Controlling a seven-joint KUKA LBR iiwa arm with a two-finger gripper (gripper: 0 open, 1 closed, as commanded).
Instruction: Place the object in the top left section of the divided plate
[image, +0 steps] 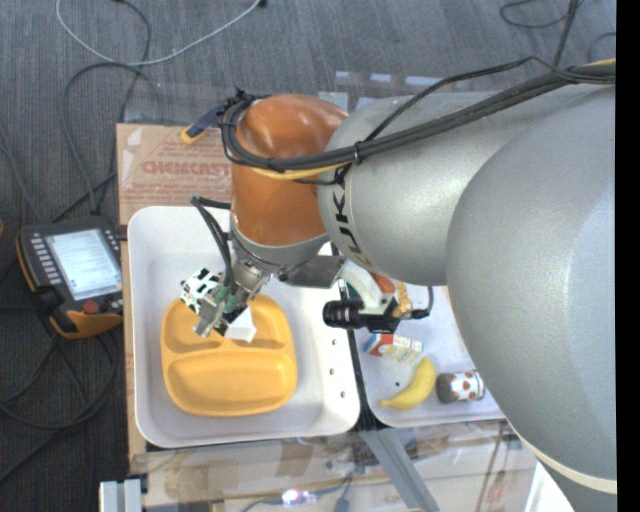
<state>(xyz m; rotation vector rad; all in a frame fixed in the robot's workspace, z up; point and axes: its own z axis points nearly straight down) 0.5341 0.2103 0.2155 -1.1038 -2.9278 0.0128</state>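
One arm (480, 230), grey with one orange band (285, 165), coming in from the right and covering most of the right bin. One gripper (222, 312) at its tip, down over the left bin.

Two white bins: left bin (145, 260) and right bin (455, 405), side by side, touching along the middle.

One yellow divided plate (230, 380) in the left bin, lower half. Large section at the bottom, two smaller ones at the top. Plate looks glossy, rounded corners, raised dividers.

One small object (243, 328) at the gripper tip: white, blocky, sitting at the plate's upper edge near the divider between the two top sections. Exact section hard to call, the gripper covers it. A white-and-green checkered piece (203, 287) sits just above it at the gripper; cannot say if it is part of the object or the tool.

Fingers: cannot tell whether spread or closed, the tip is too cluttered, and cannot confirm anything is between them.

Right bin, visible part: one banana (412, 385), yellow, curved; one small red-and-white can (462, 386) just beside it on the right; one small white-and-red packet (395, 347) above the banana.

Off the bench, left: one teach pendant (72, 270) with lit screen, on the carpet. One cardboard sheet (170, 175) with red print behind the left bin.
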